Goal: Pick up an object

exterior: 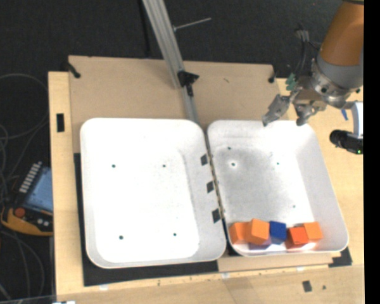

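— What's the arm (343, 30) look like?
— A broad orange band on top, then a grey metal wrist below it.
— And the end effector (284, 114)?
— Two slim grey fingers (273, 111), with thin dark cables and small green bits near the mount.

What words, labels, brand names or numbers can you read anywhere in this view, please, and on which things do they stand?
None can be read.
The handheld pendant left of the bench has a lit screen and rows of keys, too small and blurred to read.
The blocks, the two bins and the gripper show no lettering.
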Motion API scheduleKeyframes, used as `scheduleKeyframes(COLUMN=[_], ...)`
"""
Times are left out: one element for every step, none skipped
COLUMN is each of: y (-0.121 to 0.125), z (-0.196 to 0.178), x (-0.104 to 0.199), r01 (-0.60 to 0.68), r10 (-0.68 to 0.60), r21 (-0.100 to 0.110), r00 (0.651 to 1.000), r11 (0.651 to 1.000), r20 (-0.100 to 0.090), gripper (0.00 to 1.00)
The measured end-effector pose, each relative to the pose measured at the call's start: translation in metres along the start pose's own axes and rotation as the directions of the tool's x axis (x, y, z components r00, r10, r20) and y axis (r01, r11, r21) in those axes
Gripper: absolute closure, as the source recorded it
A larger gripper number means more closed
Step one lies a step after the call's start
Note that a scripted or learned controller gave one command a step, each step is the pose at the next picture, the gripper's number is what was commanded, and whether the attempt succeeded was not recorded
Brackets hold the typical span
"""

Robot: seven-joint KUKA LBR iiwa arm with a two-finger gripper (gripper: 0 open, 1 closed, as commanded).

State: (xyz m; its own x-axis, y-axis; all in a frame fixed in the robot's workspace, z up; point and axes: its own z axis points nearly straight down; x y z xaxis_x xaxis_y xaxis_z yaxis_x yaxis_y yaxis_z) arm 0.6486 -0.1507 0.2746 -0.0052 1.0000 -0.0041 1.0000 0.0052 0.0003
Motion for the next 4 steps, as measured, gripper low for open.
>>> scheduleKeyframes(y=[0.001, -0.012, -0.011, -0.032], z=[-0.012, 0.059, 0.055, 0.000], x=[-0.001, 0.078, 0.073, 0.053], r01=[0.005, 0.002, -0.005, -0.007], r10=[-0.005, -0.002, 0.005, 0.007], r21=[-0.003, 0.006, -0.002, -0.007], r00=[1.000, 1.000, 1.000, 1.000], r11=[1.000, 1.000, 1.000, 1.000], r20=[0.002, -0.006, -0.005, -0.002], gripper=[1.00, 1.00, 0.00, 0.00])
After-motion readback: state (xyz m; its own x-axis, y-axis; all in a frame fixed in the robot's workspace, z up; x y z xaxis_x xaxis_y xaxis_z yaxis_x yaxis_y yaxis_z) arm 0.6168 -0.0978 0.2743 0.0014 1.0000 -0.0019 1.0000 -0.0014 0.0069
